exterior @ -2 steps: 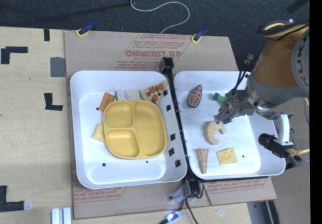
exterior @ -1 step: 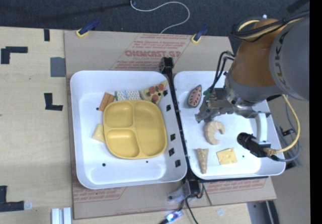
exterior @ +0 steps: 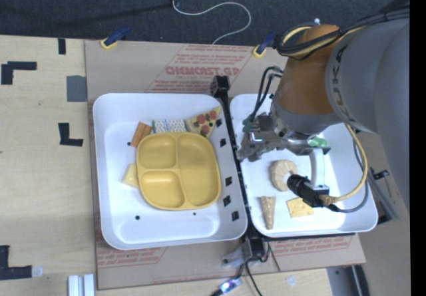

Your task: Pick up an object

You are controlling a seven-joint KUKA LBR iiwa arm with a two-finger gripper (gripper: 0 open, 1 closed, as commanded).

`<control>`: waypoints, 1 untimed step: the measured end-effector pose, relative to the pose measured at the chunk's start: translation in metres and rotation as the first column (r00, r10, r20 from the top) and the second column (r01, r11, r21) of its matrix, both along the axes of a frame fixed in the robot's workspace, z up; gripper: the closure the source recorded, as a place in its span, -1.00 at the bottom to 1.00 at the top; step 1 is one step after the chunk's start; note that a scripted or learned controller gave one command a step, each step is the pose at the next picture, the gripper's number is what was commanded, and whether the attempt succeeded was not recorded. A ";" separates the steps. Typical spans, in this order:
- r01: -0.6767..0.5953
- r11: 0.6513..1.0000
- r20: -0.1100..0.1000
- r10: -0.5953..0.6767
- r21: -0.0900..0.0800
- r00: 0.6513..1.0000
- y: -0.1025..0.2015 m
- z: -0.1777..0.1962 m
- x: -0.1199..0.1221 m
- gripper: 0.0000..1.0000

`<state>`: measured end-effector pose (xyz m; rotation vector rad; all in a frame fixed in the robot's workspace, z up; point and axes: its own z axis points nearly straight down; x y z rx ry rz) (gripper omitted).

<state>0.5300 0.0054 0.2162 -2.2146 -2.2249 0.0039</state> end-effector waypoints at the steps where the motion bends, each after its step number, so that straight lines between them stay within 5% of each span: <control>1: 0.003 1.000 0.001 -0.003 -0.001 1.000 -0.001 -0.002 0.005 1.00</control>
